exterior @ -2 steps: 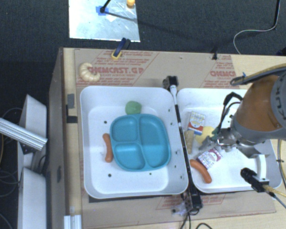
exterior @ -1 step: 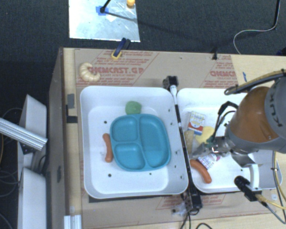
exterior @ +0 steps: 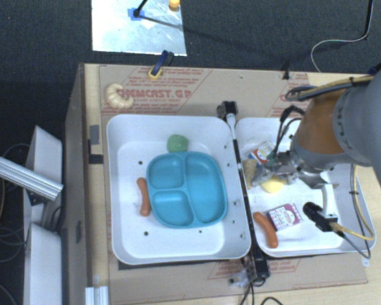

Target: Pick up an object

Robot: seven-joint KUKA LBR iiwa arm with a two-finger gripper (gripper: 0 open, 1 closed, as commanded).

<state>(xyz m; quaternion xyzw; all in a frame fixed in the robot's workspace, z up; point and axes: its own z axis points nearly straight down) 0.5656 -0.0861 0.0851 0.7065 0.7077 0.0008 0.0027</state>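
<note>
My gripper (exterior: 271, 169) hangs low over the left part of the right bin (exterior: 343, 245), with the grey arm (exterior: 343, 129) reaching in from the right. Just under it lies a small yellow object (exterior: 274, 185), partly covered by the gripper. A crumpled printed packet (exterior: 261, 153) sits just behind the gripper. A maroon box (exterior: 284, 216) and an orange sausage (exterior: 266, 229) lie nearer the bin's front. Whether the gripper touches the yellow object I cannot tell.
The left bin (exterior: 124, 170) holds a blue divided plate (exterior: 185, 189), a green lump (exterior: 177, 143) behind it and another orange sausage (exterior: 143, 196) at its left. A black clamp (exterior: 228, 111) marks the divider between the bins. Cables trail at the right.
</note>
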